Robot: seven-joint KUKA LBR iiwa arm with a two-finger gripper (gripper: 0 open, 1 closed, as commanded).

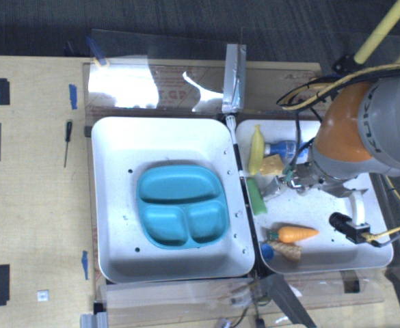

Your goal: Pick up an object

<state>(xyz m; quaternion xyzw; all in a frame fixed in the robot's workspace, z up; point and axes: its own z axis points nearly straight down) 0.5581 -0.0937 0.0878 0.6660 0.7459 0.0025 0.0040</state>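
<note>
Starting at the left, we find the left bin point(111, 203) holding a blue sectioned tray point(182, 204), lying flat near its middle and well apart from the arm. Crossing the divider, we come to the right bin point(377, 251), where the candidate objects sit: a yellow banana-like piece point(256, 150) upright against the left wall, a green stick point(256, 197) just below it, and nearer the front an orange carrot point(295, 234) with a blue and tan item point(282, 252) just beside it. Above the carrot, the gripper point(297, 178) hangs low over the bin, near the yellow piece and a pale yellow block point(273, 166). We cannot tell how the jaws stand, and we see nothing between them. We judge this to be the reaching step, with no object lifted yet. The next move calls for settling on one object, closing on it squarely, and rising clear of the clutter.
</note>
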